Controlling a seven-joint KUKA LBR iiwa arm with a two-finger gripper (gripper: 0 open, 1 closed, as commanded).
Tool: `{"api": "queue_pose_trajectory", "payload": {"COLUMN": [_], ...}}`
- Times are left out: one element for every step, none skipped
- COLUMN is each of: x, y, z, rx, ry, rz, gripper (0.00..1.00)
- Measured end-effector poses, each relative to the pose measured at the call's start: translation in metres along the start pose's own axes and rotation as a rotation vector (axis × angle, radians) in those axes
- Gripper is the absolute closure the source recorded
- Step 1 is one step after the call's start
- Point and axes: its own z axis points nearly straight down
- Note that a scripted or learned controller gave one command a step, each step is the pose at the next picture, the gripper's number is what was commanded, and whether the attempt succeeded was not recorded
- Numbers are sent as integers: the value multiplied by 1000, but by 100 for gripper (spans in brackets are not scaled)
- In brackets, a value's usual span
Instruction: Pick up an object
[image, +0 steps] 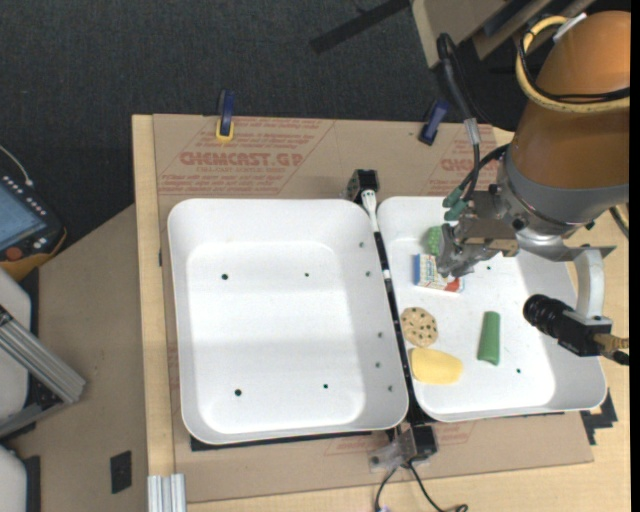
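Observation:
In the right bin (560, 395) lie a small blue, white and red box (430, 272), a round chocolate-chip cookie (420, 324), a yellow wedge (437, 366) and an upright-lying green block (489, 338). A green object (433, 240) peeks out beside the gripper. My gripper (458, 262) hangs low over the bin's upper part, its tips right at the small box's right edge. The wrist hides the space between the tips.
The left bin (200, 240) holds nothing but small dark dots. A black bracket (363, 186) sits at the top of the seam between bins. Blue clamps (226, 115) hold the cardboard base at the back. The arm's bulk covers the right bin's upper right.

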Motion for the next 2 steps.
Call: {"api": "queue_pose_trajectory", "payload": {"x": [68,-10], "y": [-18,-20], "z": [-92,-32], "rx": [-15,0], "ry": [3,-1], "rz": [-10,4], "gripper": [100,100]}}
